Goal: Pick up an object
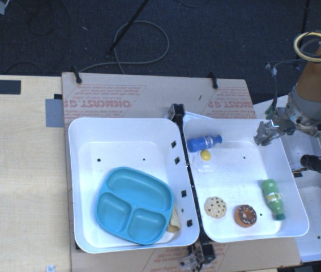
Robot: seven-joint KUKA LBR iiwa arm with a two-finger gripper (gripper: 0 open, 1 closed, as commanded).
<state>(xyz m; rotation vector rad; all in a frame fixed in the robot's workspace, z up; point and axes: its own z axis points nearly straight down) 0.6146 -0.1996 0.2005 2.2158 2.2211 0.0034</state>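
While poised over the right white plastic bin's far right rim, metal pincer grip unreadable; green plastic bottle near right wall, open floor mid-bin beside blue bottle.

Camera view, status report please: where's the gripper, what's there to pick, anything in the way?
Gripper at right bin's far right rim, holding nothing seen. Blue bottle, cookie, donut, green bottle lie apart. Nothing blocking.

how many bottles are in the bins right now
2, both in the right bin. The blue bottle lies near its top left corner, just above a small yellow ball. The green bottle lies by its right wall. More could be hidden under the blue tray.
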